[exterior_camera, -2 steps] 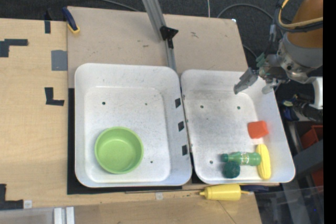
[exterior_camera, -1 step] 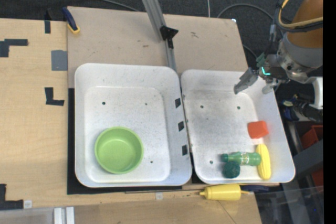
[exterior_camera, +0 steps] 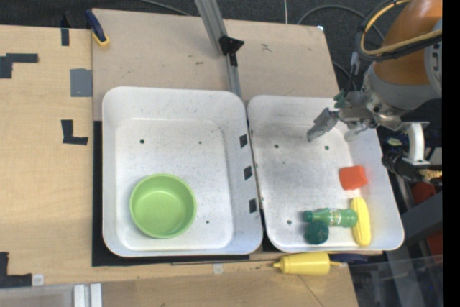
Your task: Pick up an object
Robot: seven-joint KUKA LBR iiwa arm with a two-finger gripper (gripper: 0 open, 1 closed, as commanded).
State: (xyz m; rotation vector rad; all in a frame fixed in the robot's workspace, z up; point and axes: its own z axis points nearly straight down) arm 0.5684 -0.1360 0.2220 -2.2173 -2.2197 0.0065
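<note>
The right bin (exterior_camera: 287, 154) holds a small orange block (exterior_camera: 353, 177) near its right wall. At its front right lie a yellow banana-shaped piece (exterior_camera: 361, 221), a green bottle (exterior_camera: 329, 217) on its side and a dark green lump (exterior_camera: 315, 231). My gripper (exterior_camera: 336, 129) hangs over the back right part of this bin, above and behind the orange block. Its fingers are spread with nothing between them. In the left bin (exterior_camera: 172, 126) a light green bowl (exterior_camera: 163, 205) sits at the front left.
A yellow squeeze bottle (exterior_camera: 305, 264) lies on the bench just outside the right bin's front edge. A grey metal pole (exterior_camera: 208, 0) slants down to the gap between the bins. Cables loop across the back of the bench.
</note>
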